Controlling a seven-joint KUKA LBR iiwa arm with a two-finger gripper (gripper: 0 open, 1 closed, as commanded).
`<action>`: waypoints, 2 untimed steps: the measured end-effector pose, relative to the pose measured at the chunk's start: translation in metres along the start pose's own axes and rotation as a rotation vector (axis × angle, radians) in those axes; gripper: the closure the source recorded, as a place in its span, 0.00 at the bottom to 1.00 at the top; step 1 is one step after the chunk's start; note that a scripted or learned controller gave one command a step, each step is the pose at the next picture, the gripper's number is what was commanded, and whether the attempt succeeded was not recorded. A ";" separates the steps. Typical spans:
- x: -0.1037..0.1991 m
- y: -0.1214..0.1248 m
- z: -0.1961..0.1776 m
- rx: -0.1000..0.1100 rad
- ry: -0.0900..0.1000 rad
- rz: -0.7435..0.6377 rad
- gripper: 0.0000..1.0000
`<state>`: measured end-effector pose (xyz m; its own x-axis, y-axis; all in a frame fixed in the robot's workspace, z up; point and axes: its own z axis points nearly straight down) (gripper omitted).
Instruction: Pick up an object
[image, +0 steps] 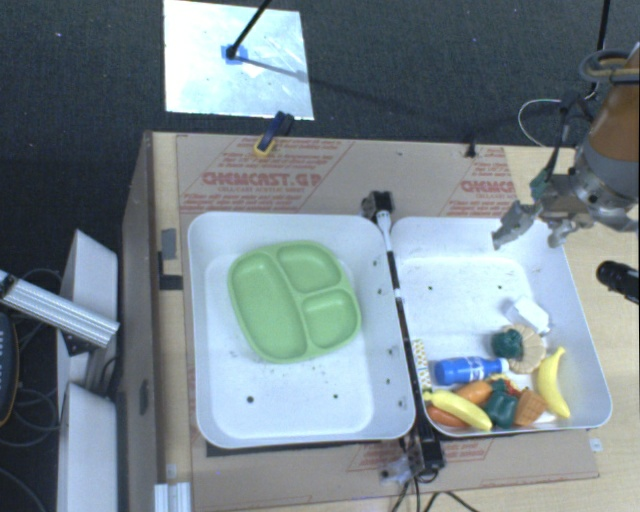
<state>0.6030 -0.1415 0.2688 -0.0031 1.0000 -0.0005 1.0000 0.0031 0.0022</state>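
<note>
Two tool (533, 226) fingers spread, nothing held

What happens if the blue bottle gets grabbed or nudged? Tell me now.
The blue bottle lies on its side in the right bin, so a nudge would probably roll it. It looks like smooth plastic, so it may slip between fingers. The yellow banana and other toys touch it, so they would likely shift too.

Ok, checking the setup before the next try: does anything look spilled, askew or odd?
Nothing spilled or damaged. The toy food, including a blue bottle and two yellow bananas, is crowded into the right white bin's near corner. The green divided plate lies flat but askew.
</note>
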 end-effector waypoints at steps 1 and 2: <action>-0.010 -0.022 0.182 0.002 0.000 0.002 0.00; -0.010 -0.020 0.171 -0.002 0.000 0.001 1.00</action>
<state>0.5831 -0.1516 0.0981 -0.0017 1.0000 -0.0006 1.0000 0.0017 0.0038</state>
